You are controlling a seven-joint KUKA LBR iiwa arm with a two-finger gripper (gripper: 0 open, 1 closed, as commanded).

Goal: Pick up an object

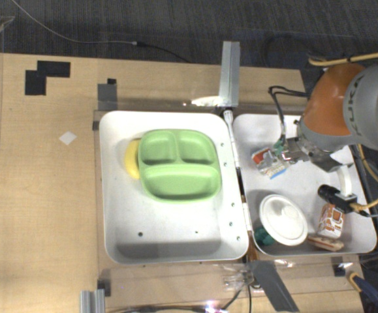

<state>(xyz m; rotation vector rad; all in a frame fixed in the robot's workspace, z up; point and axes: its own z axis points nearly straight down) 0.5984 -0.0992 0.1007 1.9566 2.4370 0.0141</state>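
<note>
Fingers (281, 150) over right bin (365, 243) — beside small red-and-blue object (269, 161)

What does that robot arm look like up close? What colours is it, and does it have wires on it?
The arm is grey and rounded, with an orange band above the wrist. Black cables loop beside it. Its tool is small, dark and metallic.

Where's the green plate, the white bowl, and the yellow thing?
Green plate (177, 163), camera view, middle divider.
White bowl (283, 219), camera view, its centre.
Yellow thing (132, 160), camera view, part peeking out left of the plate.
</note>
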